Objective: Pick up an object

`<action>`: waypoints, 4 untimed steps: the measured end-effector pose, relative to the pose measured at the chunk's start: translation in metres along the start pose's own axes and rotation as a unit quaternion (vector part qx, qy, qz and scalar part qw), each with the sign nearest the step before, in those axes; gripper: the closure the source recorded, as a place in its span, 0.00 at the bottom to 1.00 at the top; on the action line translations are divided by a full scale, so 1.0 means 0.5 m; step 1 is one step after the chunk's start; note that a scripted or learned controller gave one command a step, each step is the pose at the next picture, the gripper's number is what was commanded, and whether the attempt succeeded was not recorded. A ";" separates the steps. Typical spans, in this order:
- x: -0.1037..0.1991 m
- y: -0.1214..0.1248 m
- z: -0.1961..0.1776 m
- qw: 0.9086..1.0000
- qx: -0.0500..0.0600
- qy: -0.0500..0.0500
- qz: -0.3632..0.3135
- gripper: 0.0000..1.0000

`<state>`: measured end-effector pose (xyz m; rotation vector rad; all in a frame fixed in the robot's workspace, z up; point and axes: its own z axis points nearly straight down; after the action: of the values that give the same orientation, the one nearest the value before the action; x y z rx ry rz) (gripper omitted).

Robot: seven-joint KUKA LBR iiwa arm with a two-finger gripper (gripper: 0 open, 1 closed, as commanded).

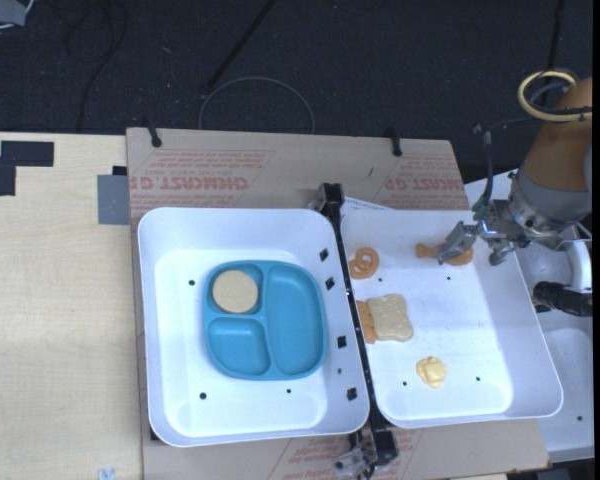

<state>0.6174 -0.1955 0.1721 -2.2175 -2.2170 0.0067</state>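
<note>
Jaws (pixel 473 243) straddle orange food piece (pixel 458 257) in right bin (pixel 500 368).

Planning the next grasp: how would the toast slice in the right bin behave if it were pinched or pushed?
The toast slice lies flat, so it probably slides rather than rolls. It looks thin, leaving little edge to pinch. It is likely a light toy, though the picture cannot confirm stiffness.

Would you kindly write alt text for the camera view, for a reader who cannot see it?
The arm's tool hovers at the right bin's far edge by a small orange piece, with a pretzel, toast slice and yellow lump nearby. The left bin holds a blue divided tray bearing a round cracker.
</note>
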 end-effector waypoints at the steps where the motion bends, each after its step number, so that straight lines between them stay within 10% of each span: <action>1: 0.005 -0.016 0.123 1.000 0.000 0.001 0.000 0.00; 2: 0.003 -0.013 0.095 1.000 -0.002 0.000 0.000 1.00; 4: 0.000 0.003 -0.068 1.000 -0.004 -0.001 -0.001 1.00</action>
<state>0.6189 -0.1955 0.2060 -2.2209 -2.2235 -0.0008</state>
